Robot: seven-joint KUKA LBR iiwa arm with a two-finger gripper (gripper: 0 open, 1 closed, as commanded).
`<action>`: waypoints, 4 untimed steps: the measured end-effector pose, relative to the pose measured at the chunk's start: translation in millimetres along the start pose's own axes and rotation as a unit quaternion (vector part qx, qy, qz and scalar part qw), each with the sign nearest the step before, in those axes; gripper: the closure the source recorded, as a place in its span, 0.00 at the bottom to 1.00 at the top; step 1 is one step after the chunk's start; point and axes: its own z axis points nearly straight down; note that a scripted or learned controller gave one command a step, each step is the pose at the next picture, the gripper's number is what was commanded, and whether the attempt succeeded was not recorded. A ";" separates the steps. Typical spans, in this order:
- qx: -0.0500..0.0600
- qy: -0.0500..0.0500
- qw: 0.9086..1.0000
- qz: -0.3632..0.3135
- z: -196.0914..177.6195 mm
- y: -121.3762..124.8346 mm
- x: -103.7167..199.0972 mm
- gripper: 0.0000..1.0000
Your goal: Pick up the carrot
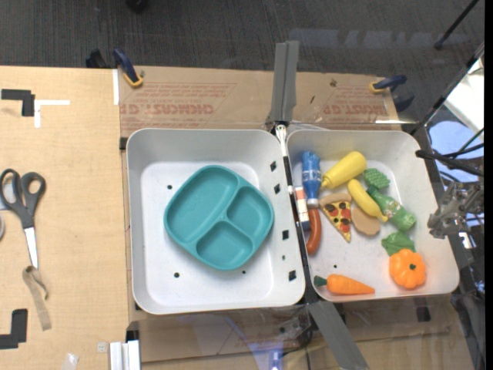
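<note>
So, going left to right across the bench:

Scissors [23, 206]: lying on the wooden bench at the far left of the frame, handles up, blades pointing down.

Left bin [146, 230]: left of centre, with a teal divided plate [219, 217] sitting in the middle of it, three compartments.

Right bin [400, 141]: right of centre, touching the left bin along the middle divider, full of toy food.

Bottle [310, 174]: blue, along the right bin's left wall, upper part.

Sausage [313, 231]: reddish, just below the bottle, against the same wall.

Pizza slice [339, 217]: middle of the right bin, beside the sausage.

Bananas [345, 169]: one yellow piece up top, another slanting down to the right of it.

Carrot [350, 285]: orange, lying flat on its side near the bottom edge of the right bin, lower left corner, apart from the pile.

Pumpkin [407, 269]: orange, lower right of that bin, right of the carrot, under a green piece.

Gripper [451, 220]: at the right edge of the frame, over the bin's right wall, well apart from the carrot. Can't tell whether it's spread or closed, too dark and cluttered there.
</note>
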 end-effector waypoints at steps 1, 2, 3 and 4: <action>0.000 0.000 1.000 0.000 0.1 0.2 0.1 0.00; 0.000 0.000 0.993 0.120 -76.2 13.4 -70.6 0.00; 0.000 0.002 0.996 0.089 86.4 4.4 -20.3 0.00; 0.000 0.002 0.991 0.137 149.9 33.6 7.6 0.00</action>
